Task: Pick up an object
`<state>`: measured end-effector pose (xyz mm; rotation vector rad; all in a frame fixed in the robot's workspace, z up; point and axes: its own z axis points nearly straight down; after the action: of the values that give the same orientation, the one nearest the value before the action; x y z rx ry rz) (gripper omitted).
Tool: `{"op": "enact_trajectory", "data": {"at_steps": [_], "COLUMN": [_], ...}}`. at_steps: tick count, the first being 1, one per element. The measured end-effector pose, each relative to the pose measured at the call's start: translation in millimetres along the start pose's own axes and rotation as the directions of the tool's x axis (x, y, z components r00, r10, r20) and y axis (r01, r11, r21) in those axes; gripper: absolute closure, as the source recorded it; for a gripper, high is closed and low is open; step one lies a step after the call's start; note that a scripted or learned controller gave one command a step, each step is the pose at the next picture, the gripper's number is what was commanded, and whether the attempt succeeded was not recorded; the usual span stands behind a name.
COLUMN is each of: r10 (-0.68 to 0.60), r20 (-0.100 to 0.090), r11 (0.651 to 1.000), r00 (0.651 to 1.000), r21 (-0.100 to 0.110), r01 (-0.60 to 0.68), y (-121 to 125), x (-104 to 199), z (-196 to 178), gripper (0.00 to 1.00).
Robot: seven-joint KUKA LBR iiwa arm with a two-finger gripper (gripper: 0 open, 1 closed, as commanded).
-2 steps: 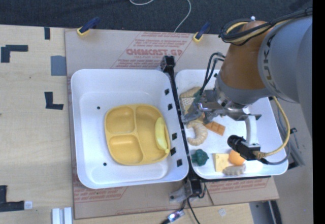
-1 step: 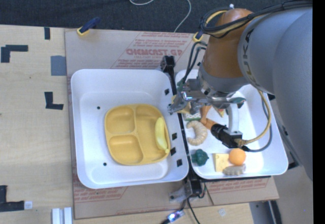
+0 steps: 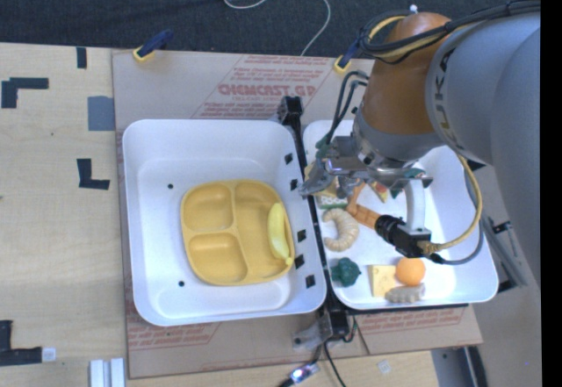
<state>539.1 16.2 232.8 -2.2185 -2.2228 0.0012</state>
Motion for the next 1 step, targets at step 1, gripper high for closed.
{"op": "enact_trajectory", "data": {"at_steps": [1], "r10": [0.001], "r20": [0.001], "r11": [1.000], "r00": [1.000], "r21": [0.001], "r01": [-0.001], "y": [10.0], "x": [3.6], "z": [5.1], "gripper": [1.00]}}
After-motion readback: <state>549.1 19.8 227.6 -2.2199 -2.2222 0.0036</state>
